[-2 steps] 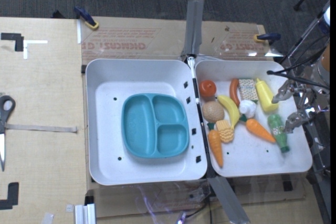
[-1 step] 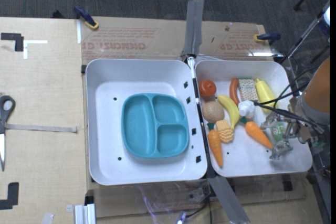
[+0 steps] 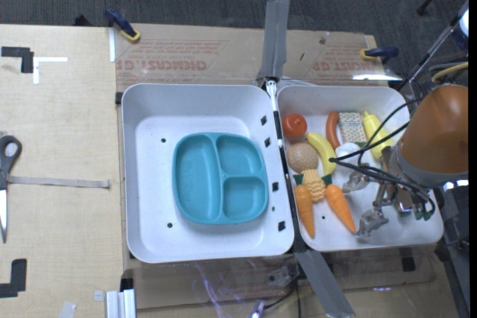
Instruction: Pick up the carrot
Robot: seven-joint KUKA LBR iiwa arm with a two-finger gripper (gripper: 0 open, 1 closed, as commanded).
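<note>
Two orange carrots lie in the right bin (image 3: 417,234). One carrot (image 3: 304,211) rests along the bin's left wall, and the other carrot (image 3: 340,206) lies just right of it, pointing toward the front. My gripper (image 3: 370,223) hangs low over the bin floor, a short way right of the second carrot's tip and apart from it. Nothing shows in its grasp. The arm's orange band (image 3: 440,132) rises above it at the right.
The right bin also holds a tomato (image 3: 295,124), a banana (image 3: 323,150), a brown round item (image 3: 302,156), a red sausage (image 3: 332,128) and a yellow piece (image 3: 370,130). The left bin (image 3: 141,160) holds a teal divided plate (image 3: 221,178). Cables (image 3: 358,153) cross above the food.
</note>
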